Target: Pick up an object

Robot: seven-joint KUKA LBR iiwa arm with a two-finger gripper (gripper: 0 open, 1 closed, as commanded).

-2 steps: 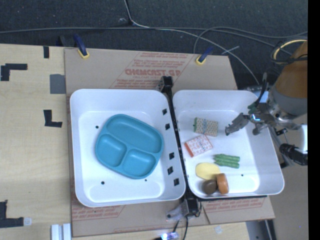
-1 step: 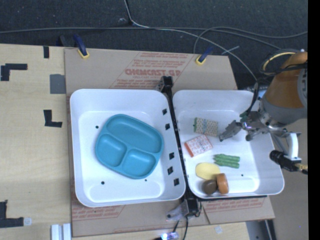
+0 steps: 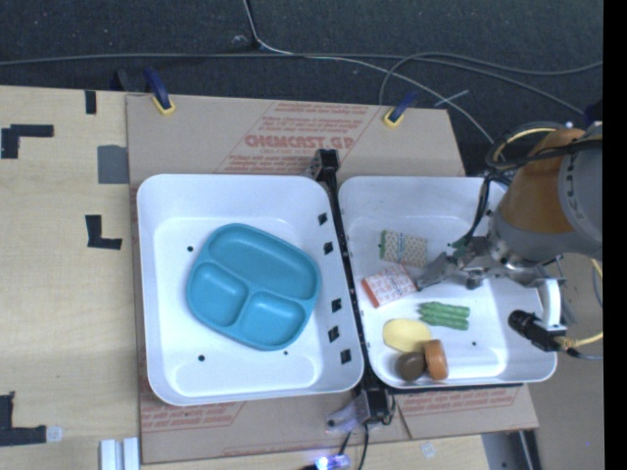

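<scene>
The right bin (image 3: 392,196) holds a green-patterned packet (image 3: 404,247), a red and white packet (image 3: 389,286), a green bean pod (image 3: 444,313), a yellow potato-like piece (image 3: 406,335), a brown round piece (image 3: 410,365) and an orange piece (image 3: 436,359). My gripper (image 3: 429,278) reaches in from the right, low over the bin. Its tip lies just right of the red and white packet and above the green pod. I see nothing between its fingers.
A blue divided plate (image 3: 254,285) lies in the left bin (image 3: 167,209). A black divider (image 3: 336,262) runs between the bins. Cables (image 3: 431,71) loop behind the bins, and the arm's body (image 3: 549,204) stands over the right bin's right edge.
</scene>
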